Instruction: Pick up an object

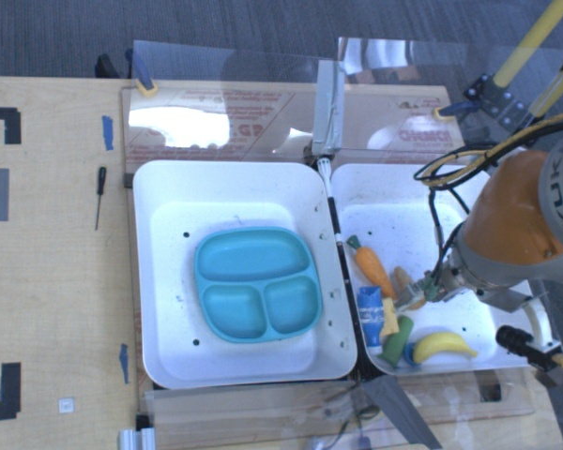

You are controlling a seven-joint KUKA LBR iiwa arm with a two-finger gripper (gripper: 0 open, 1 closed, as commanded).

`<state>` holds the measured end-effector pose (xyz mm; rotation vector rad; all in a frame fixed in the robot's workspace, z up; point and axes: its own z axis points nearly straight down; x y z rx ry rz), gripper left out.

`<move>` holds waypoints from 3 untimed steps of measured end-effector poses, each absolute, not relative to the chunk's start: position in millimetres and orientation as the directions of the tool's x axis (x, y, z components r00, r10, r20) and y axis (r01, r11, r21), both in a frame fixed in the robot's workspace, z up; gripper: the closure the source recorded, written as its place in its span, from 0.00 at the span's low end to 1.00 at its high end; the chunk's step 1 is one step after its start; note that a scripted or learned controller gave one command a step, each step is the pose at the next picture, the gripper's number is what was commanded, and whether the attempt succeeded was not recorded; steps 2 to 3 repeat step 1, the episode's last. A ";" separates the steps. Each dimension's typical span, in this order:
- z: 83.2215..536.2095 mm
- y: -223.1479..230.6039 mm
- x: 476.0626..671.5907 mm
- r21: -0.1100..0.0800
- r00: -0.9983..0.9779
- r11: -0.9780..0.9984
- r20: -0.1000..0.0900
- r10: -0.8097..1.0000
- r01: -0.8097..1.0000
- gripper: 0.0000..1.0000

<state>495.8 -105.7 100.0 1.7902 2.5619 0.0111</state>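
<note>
1. The desk [47,279] was pale wood with black corner marks, bits of blue tape and a screwdriver [99,195] lying on the left. Grey carpet sat beyond it.
2. Two white bins stood side by side. The left bin [159,251] held a teal divided tray [256,282].
3. The right bin [394,204] had the toy food bunched along its left side: an orange carrot [371,268], a blue packet [370,306], a green piece [396,339] and a yellow banana [441,346].
4. The tool [418,293] was low in the right bin, just right of the carrot, near a small tan object. Honestly couldn't tell whether it was gripping anything.
</note>
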 end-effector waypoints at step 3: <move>245.4 -29.3 502.4 0.012 -0.329 0.329 -0.002 0.944 0.944 1.00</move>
